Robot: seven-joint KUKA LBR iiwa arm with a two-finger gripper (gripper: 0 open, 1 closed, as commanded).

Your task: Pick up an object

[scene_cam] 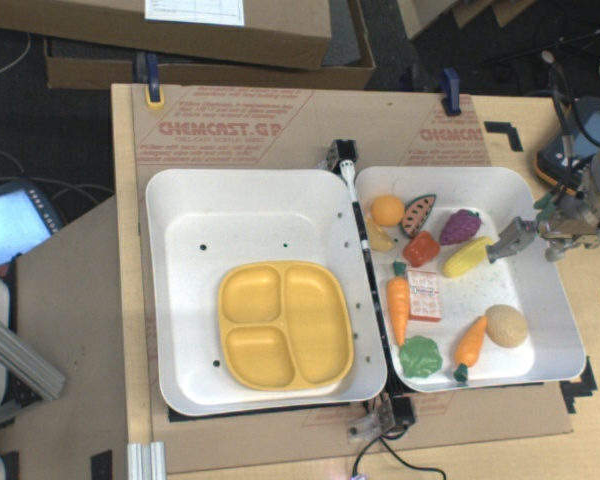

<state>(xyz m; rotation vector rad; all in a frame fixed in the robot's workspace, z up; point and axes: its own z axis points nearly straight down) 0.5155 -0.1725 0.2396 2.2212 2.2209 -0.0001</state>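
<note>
Nearing gripper (504,245), seemingly: yellow corn (466,258)

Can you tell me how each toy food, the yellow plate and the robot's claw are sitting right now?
Yellow plate: flat in the left bin, nothing on it.
Orange: in the right bin, top corner.
Watermelon slice: lying beside the orange.
Purple grapes: lying free.
Yellow corn: lying right at the gripper tip, not lifted.
Two carrots: lying down.
Broccoli: near the front edge.
Potato: resting, untouched.
</note>
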